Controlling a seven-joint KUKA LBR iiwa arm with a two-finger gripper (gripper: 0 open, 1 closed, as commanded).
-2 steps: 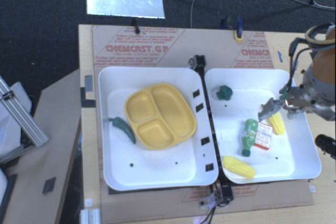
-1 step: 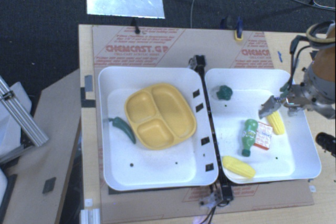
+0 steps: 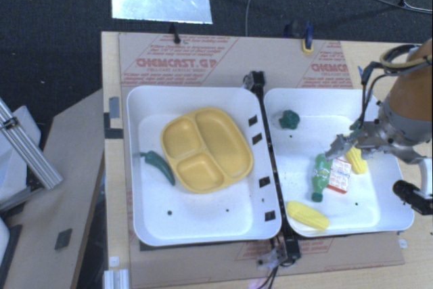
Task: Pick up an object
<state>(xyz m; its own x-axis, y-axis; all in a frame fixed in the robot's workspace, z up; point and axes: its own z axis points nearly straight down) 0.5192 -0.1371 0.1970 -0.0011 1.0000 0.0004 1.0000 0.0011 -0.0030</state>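
Gripper (image 3: 340, 143) low over right bin (image 3: 389, 216), arm entering from right. Finger state: cannot tell, tips too small and blurred; nothing visibly held. Nearest candidate: green bottle (image 3: 319, 178), just below-left of tips, long axis running top to bottom of view with slight tilt. Red-white packet (image 3: 340, 176) touches bottle's right side; small yellow piece (image 3: 356, 160) just beside tips on right. Yellow corn (image 3: 308, 214) further toward near edge; green lump (image 3: 289, 119) well apart, far side. Judgement: short move down-left reaches bottle; crowding by packet risks bad grasp.

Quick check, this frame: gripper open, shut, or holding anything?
Gripper: cannot be told; it sits low in the right bin by the green bottle, with nothing visibly in it.
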